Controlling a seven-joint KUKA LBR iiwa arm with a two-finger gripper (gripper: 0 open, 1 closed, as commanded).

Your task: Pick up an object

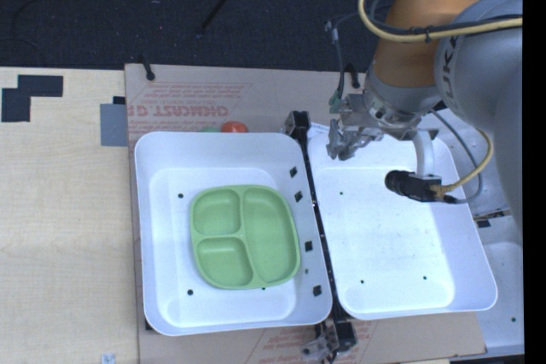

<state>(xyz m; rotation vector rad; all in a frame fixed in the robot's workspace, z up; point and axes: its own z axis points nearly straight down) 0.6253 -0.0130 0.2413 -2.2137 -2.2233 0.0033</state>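
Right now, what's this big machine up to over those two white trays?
A grey and orange robot arm reaches in from the right, and its gripper hangs over the far left corner of the right bin. Its job is to pick up an object. The green divided plate lies flat in the left bin, away from the gripper. A small red thing sits just beyond the left bin's far rim.

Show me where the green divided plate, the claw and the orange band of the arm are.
green divided plate (pixel 245 235): camera view, on its centre ridge.
claw (pixel 341 151): camera view, between its fingertips.
orange band (pixel 424 30): camera view, on its rounded top.
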